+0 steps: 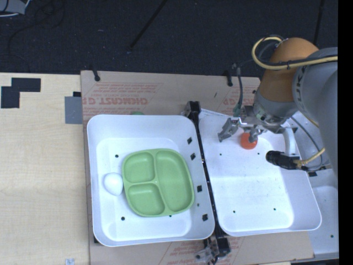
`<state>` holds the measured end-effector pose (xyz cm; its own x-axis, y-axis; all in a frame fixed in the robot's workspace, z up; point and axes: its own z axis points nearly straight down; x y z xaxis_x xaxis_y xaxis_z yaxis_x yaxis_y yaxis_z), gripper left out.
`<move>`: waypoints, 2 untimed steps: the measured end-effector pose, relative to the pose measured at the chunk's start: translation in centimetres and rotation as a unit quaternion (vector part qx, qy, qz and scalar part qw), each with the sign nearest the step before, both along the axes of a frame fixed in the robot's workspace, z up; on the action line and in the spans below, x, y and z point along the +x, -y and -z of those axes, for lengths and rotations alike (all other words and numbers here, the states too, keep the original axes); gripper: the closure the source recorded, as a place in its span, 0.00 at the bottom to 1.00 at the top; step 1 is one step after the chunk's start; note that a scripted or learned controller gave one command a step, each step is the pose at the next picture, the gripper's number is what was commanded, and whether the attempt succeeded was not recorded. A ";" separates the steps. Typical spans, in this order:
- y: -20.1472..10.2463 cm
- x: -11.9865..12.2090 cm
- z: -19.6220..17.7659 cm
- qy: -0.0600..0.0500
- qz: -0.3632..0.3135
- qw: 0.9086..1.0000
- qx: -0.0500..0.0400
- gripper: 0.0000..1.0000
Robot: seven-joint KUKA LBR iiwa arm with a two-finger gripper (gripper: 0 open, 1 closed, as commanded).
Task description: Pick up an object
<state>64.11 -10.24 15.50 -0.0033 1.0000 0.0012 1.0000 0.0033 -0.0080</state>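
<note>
**Pincer poised over a small orange-red object in the right bin**

A small orange-red object (248,141) lies on the floor of the right bin (265,203), near that bin's far edge. The pincer (242,130) sits directly above it, its grey fingers spread apart; the object shows just below and between them, but whether they touch it cannot be told. The grey arm (309,87) with its orange band rises behind the pincer to the right.

To the pincer's left, across the black divider, the left bin (105,131) holds a green three-compartment plate (157,182). A white ball (113,183) rests against the plate's side farthest from the pincer. Both bins stand on the bench (38,164).
</note>
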 end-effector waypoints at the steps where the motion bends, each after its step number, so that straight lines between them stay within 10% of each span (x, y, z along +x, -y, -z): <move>1: -0.4 -0.5 4.4 0.000 0.001 1.000 0.000 0.00; 2: -0.6 -0.5 6.9 0.001 0.001 1.000 0.000 0.00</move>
<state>63.56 -9.61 8.59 -0.0020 1.0000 0.0007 1.0000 0.0020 -0.0058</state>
